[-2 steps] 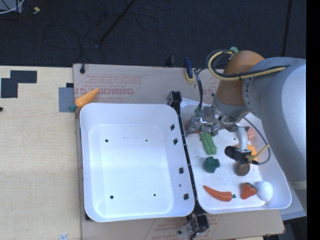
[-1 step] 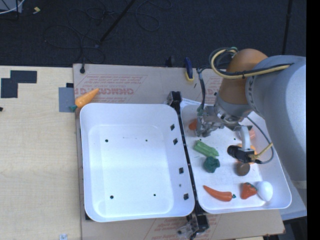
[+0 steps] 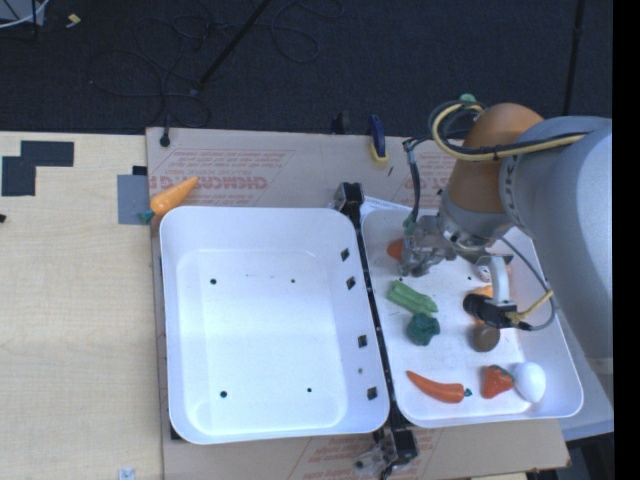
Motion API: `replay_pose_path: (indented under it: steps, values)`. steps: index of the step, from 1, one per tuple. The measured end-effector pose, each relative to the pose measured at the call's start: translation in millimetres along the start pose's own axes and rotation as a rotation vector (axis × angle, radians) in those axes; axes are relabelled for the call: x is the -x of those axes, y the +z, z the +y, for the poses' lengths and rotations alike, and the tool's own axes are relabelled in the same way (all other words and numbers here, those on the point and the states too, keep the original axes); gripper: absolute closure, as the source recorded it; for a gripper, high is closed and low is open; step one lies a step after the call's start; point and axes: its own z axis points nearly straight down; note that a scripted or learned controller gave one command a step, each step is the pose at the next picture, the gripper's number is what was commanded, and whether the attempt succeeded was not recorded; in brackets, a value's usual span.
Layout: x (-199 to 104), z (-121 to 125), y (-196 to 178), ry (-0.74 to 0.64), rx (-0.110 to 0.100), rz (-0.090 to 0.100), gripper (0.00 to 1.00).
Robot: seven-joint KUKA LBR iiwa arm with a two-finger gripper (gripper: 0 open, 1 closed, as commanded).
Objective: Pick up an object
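My gripper (image 3: 418, 258) is low in the upper left part of the right bin (image 3: 560, 393). A small red object (image 3: 396, 250) lies just to its left, partly hidden by it. Just below the gripper is a light green piece (image 3: 411, 297), with a dark green lump (image 3: 423, 329) under that. A red chili (image 3: 437, 387), a red strawberry (image 3: 496, 381) and a white egg (image 3: 530, 380) lie along the bin's near side. A brown round thing (image 3: 486, 339) and a bit of orange (image 3: 482, 290) sit to the right of the gripper.
The left bin (image 3: 180, 268) stands beside the right one, with a black divider (image 3: 365, 308) between them. An orange carrot (image 3: 172, 195) lies outside on the cardboard at the left bin's far corner. The arm's bulk (image 3: 560, 208) covers the right bin's far right.
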Motion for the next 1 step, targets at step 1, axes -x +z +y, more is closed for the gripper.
replay_pose_path:
  steps: [1]
  values:
    - [34.2,-26.7,-0.7,0.001,0.000,0.000,1.00]
